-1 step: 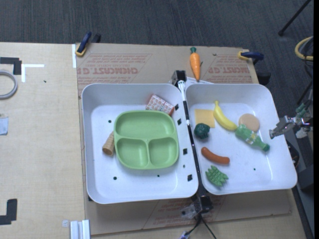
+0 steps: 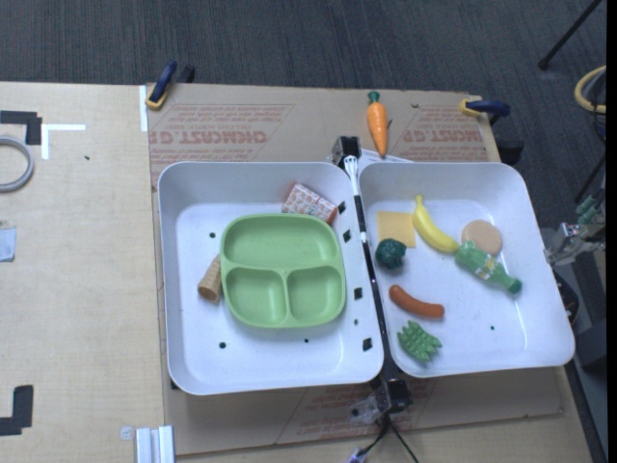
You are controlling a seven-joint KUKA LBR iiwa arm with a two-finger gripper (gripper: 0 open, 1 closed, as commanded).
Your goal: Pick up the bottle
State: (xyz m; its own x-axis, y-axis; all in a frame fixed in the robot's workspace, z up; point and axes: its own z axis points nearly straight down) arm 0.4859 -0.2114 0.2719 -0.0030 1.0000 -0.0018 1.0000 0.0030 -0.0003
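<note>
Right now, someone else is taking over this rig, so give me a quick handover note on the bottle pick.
Gripper: at the view's right edge, beside the right bin's outer wall; its state cannot be told.
Small green plastic bottle: lying on its side in the right white bin, against the round tan bread roll, below the yellow banana.
Left white bin: holds the green divided tray.
Done: nothing yet; the bottle is untouched.
Left: reach in, grasp the bottle, lift it.
</note>
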